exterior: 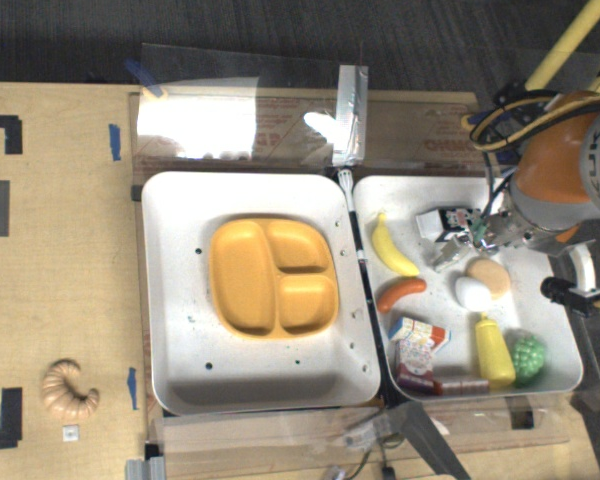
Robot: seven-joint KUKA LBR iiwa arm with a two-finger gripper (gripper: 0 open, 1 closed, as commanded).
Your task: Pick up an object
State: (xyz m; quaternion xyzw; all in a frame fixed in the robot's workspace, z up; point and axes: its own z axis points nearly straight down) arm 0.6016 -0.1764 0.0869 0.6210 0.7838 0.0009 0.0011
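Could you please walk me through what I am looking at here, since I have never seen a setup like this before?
This is one picture from a camera fixed above a bench, looking down at a slant. The grey machine with the orange band at the right is a robot arm; its gripper reaches into the right bin. Its job is to pick up an object.

The right bin holds toy items: a banana, a sausage, a white egg beside a tan piece, a yellow bottle, a green bumpy ball and a small printed packet.

The left bin holds a yellow divided tray. A croissant-like toy lies on the bench outside the bins.

I cannot tell whether the gripper holds anything.
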